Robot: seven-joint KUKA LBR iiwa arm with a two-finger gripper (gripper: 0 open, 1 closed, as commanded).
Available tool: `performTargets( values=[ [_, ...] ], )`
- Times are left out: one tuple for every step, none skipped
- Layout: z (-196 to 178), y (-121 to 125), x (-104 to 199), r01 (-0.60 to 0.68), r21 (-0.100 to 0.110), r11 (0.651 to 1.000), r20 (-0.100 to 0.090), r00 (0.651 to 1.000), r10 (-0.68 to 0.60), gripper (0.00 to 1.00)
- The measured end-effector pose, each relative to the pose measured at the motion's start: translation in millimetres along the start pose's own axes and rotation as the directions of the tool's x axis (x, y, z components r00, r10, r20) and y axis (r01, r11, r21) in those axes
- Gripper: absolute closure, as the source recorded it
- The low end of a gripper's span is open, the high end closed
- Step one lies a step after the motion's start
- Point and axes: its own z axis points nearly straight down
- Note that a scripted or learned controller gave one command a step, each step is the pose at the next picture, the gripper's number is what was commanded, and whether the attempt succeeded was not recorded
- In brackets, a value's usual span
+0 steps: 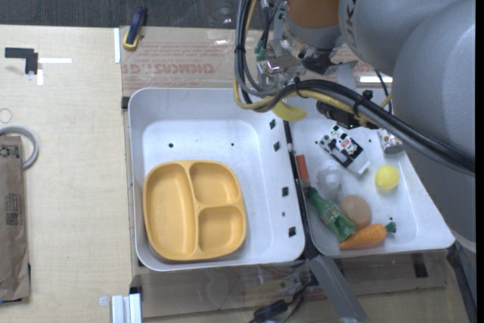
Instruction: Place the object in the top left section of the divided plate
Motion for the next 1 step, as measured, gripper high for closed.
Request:
performTargets(
  values=[
    [140.1, -18.5, 32.9, 0.042, 0.000, 0.999, -0.002, 0.999, -0.042, 1.00]
  ],
)
